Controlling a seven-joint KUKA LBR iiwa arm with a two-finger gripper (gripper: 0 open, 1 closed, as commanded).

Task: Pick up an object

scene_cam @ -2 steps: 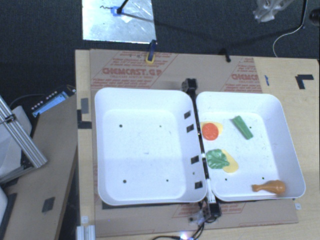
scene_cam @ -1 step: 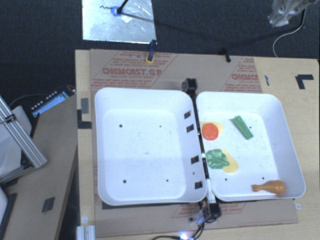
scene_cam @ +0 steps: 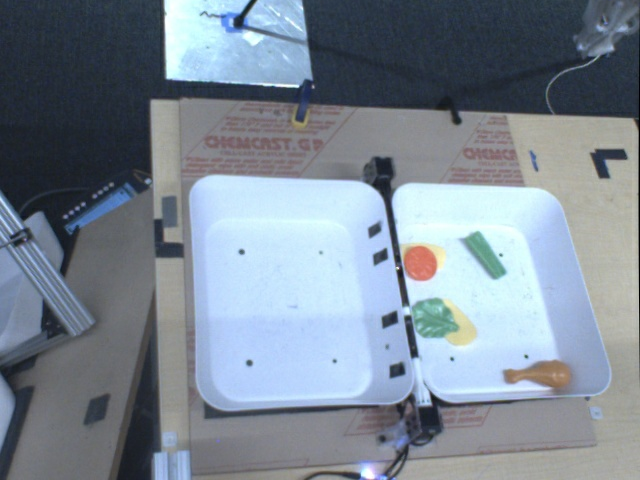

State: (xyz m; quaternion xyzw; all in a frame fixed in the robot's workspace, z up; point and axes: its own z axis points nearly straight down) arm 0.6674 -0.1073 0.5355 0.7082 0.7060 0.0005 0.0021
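Note:
Several small items lie in the right bin (scene_cam: 560,230). A red-orange disc (scene_cam: 421,262) rests on a yellow piece near the bin's left wall. To its right lies a green bar (scene_cam: 484,254), set at a slant. Lower down, a green leafy piece (scene_cam: 434,316) sits partly over a yellow patch (scene_cam: 463,332). A brown drumstick-shaped toy (scene_cam: 538,374) lies along the front right rim. My gripper (scene_cam: 603,20) is a pale blurred shape at the top right corner, high above the dark floor and far from both bins.
The left bin (scene_cam: 215,208) adjoins the right one, with black clips (scene_cam: 380,256) along the shared wall. Both stand on a cardboard sheet (scene_cam: 270,138). A silver plate (scene_cam: 237,26) lies on the floor at the back, and a metal frame (scene_cam: 40,278) stands at the left.

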